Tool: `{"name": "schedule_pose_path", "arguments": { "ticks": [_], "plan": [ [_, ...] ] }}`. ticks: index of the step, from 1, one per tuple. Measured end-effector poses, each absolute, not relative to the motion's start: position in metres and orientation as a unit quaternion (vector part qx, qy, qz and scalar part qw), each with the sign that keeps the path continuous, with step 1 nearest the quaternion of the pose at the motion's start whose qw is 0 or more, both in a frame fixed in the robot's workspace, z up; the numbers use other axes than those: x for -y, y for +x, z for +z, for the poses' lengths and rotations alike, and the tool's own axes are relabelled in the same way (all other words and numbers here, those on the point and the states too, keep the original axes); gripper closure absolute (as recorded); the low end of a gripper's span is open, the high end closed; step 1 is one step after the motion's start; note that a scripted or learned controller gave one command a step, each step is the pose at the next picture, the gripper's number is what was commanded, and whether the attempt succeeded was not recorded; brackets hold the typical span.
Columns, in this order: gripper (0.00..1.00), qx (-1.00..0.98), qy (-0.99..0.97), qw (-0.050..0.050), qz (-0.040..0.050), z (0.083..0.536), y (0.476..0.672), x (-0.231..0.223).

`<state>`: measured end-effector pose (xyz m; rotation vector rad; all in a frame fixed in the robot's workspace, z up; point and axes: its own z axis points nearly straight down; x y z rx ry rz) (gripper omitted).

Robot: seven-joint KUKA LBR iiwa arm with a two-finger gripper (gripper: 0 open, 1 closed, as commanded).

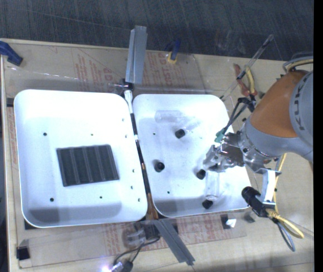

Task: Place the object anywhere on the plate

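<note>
Clear plastic, a small bottle [213, 187] with a dark end, sits in the right bin [150, 152] by its near right corner, toward the table's [207, 72] right edge. My fingers [215, 160] hang just above it, perhaps touching; whether they are open or closed I cannot tell. A second clear piece [170, 118] lies near that bin's far edge. The dark grey ridged plate [88, 164] rests mid left bin [31, 112], well apart.
</note>
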<state>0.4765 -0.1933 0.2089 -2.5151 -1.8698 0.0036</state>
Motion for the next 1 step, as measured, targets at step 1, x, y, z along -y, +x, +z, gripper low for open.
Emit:
{"name": "schedule_pose_path", "arguments": {
  "ticks": [1],
  "plan": [
    [1.00,0.499,-0.867,0.002,0.0019,0.2322,0.5266,0.1012]
  ]
}}
